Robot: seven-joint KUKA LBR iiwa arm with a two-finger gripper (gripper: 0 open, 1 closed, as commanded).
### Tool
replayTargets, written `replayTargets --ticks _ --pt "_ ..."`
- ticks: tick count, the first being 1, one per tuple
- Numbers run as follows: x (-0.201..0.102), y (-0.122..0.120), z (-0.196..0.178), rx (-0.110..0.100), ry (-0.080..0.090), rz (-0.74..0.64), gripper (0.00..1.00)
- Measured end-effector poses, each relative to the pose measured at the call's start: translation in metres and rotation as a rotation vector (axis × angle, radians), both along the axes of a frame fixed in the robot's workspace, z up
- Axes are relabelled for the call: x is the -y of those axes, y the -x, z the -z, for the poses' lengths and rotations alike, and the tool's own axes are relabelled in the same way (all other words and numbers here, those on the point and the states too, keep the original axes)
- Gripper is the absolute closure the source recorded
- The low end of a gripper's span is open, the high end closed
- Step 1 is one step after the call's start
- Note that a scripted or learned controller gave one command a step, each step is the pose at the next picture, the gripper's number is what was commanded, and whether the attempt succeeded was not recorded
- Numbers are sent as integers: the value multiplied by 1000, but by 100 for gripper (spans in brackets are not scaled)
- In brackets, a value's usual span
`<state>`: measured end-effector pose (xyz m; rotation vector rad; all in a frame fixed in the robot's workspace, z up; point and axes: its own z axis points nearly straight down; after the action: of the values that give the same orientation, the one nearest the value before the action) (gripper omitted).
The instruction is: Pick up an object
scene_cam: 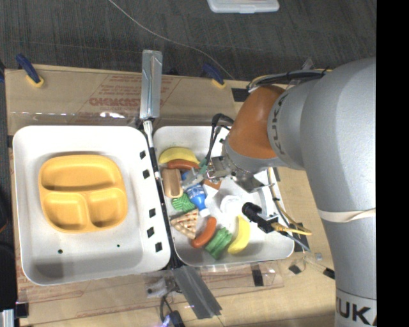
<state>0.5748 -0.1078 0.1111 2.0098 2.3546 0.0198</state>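
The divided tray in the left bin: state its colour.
The divided tray is yellow-orange, shown best in the camera view.

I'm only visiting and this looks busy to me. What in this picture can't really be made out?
- Fingers: in the camera view the arm's orange band and wrist cover them.
- Right bin: the arm hides its far right side.
- Toy food pile: pieces overlap; several are too small to name.
- White object at the top: cut off by the picture's edge.
- Yellow tray in the left bin: plainly seen.

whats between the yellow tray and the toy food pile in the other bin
In the camera view, the left bin's bare white floor and wall, then the black-clipped divider where both bins meet, separate the yellow tray from the toy food pile.
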Motion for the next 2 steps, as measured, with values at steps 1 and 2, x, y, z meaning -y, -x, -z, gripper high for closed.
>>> replayTargets --ticks 1,2 --pt "8 8 1 -3 -4 -115 0" --pt "28 -35 2 -14 -13 -57 0"
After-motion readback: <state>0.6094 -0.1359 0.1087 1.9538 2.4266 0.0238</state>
